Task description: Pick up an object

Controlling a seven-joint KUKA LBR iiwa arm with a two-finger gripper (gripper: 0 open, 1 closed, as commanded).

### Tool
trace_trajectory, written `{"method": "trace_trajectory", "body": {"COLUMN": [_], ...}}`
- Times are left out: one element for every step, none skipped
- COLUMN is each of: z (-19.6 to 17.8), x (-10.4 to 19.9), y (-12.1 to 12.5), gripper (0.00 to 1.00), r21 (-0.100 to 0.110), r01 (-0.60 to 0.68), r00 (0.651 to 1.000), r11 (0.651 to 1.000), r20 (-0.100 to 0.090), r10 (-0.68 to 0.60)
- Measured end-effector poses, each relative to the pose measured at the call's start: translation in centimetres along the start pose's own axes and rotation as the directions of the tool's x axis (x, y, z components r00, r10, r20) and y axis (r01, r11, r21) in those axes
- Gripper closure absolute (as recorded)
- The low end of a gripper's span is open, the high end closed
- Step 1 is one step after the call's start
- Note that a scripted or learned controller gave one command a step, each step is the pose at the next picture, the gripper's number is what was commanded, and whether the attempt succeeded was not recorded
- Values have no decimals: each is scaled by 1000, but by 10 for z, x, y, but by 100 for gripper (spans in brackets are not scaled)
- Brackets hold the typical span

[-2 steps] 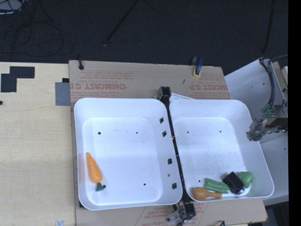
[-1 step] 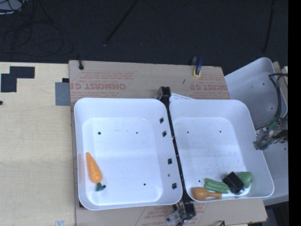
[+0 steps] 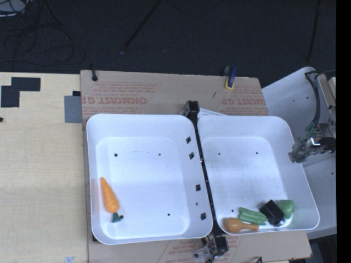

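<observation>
Claw [image 3: 303, 148] hangs beside the right bin's [image 3: 290, 126] outer rim, touching nothing.

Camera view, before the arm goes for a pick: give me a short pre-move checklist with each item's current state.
1. Candidate in left bin: orange carrot lies alone near the front-left corner, ok.
2. Candidates in right bin: green pod, black block, orange gourd bunched at the front edge, not ok for a clean grasp.
3. Gripper sits outside the bins, right of the right bin's rim, ok.
4. Finger opening: cannot tell.
5. Nothing held: cannot tell.
</observation>
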State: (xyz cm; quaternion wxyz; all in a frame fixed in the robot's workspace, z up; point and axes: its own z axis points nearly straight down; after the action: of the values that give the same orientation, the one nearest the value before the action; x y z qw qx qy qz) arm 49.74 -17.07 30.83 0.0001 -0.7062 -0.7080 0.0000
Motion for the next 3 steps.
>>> {"method": "trace_trajectory", "body": {"z": [48,24,-24], "x": [-44,-44,-16], "y": [-16,-20,-14], "gripper": [100,100,100], "r21": [7,0,-3], "r01": [-6,-3,1], "r00": [1000,1000,1000], "r11": [1000,1000,1000], "r20": [-1,1,1], "r10": [6,3,-1]}}
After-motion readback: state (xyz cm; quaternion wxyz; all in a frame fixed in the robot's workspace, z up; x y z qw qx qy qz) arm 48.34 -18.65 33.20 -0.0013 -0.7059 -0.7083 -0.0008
